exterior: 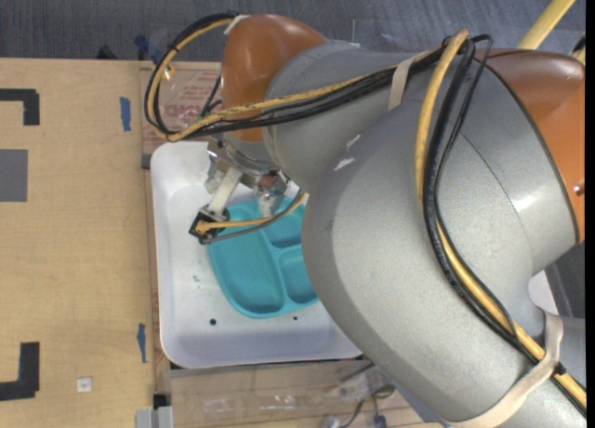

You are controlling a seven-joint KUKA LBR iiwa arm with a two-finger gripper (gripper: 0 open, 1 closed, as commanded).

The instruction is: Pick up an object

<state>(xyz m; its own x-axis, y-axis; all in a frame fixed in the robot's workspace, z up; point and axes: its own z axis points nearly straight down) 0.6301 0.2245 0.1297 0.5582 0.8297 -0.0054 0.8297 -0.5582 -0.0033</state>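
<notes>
Teal tray [256, 273] lies in the white bin [177, 259], its far end beneath the gripper [249, 184], open or closed you can't tell; pinch a raised rim squarely, then lift straight.

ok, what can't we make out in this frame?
- Tray: right part hidden under the arm, camera view.
- Bin: right side covered by the arm too.
- Gripper: tucked in shadow under the arm; can't tell if it holds anything.
- Dark specks on the bin floor: too small to identify.
</notes>
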